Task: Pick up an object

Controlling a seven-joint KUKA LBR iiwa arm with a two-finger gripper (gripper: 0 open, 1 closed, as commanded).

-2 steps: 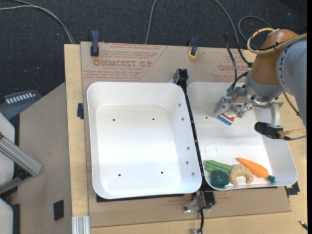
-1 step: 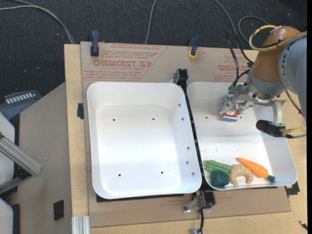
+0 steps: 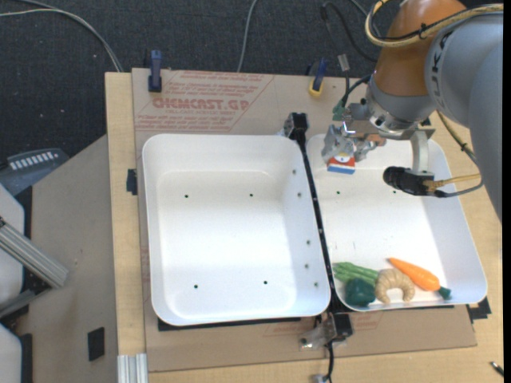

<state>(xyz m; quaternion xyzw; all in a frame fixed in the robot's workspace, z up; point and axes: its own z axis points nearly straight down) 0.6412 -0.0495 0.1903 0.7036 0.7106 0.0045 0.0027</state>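
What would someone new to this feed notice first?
Probably the big grey arm with its orange band, reaching in from the right, its claw over the far left corner of the right bin with a small red, white and blue item just beneath it. Next, the cluster along that bin's near edge: a carrot, a beige ginger-like piece and green vegetables.
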